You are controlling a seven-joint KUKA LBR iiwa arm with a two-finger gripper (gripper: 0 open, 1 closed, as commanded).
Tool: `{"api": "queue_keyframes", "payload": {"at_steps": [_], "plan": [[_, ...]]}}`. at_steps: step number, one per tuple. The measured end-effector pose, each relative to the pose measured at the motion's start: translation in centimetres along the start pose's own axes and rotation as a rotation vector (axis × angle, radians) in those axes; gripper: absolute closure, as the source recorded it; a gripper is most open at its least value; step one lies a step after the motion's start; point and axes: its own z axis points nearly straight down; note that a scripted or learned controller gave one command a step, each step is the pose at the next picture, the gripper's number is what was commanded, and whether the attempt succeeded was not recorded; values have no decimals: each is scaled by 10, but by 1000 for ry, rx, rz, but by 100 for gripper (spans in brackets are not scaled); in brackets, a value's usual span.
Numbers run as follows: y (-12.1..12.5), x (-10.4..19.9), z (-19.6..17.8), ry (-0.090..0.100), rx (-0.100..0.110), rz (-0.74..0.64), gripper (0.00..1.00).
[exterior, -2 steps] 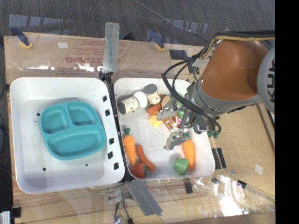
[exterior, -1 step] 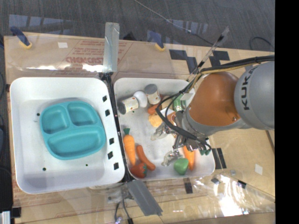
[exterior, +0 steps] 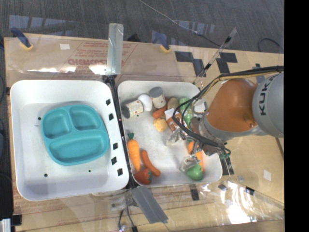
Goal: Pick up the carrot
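Nothing is being held yet; the carrot (exterior: 133, 153) is lying ungrasped, apart from the gripper (exterior: 186, 146); jaw state cannot be told.

Dark grey ribbed floor (exterior: 72, 4) beyond a tan bench (exterior: 63, 57) under glaring clear plastic sheeting (exterior: 251, 197).

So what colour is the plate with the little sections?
The plate is teal blue, lying in the left white bin. The camera view shows it plainly.
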Motion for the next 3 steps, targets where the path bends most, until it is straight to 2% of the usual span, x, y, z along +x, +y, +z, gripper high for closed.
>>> {"api": "queue_keyframes", "payload": {"at_steps": [1,2,3], "plan": [[2,-3,-11,-3,1,-9,100],[29,9,-117,-4,5,-184,100],[2,6,-154,0,1,-436,100]]}}
